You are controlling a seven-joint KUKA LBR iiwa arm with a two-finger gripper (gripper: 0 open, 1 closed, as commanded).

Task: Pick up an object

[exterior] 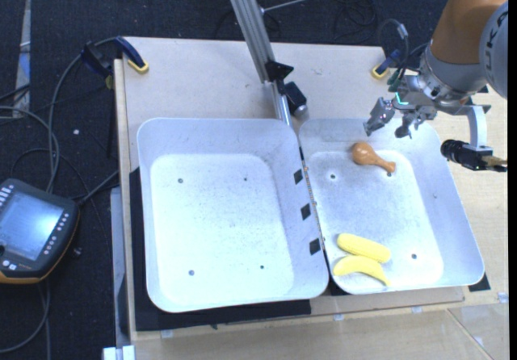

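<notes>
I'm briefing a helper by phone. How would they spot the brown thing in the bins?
Look in the right bin, at its far end below the gripper. The toy chicken drumstick lies there alone: brown and club-shaped, unlike the two yellow bananas at the near end.

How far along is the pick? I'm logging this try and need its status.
Nothing looks picked yet. The brown drumstick-shaped toy and two yellow bananas all lie on the floor of the right bin. In hand: the tool hangs open above that bin's far edge, close to the drumstick but apart from it. Left: descend, close on one object, lift it.
</notes>
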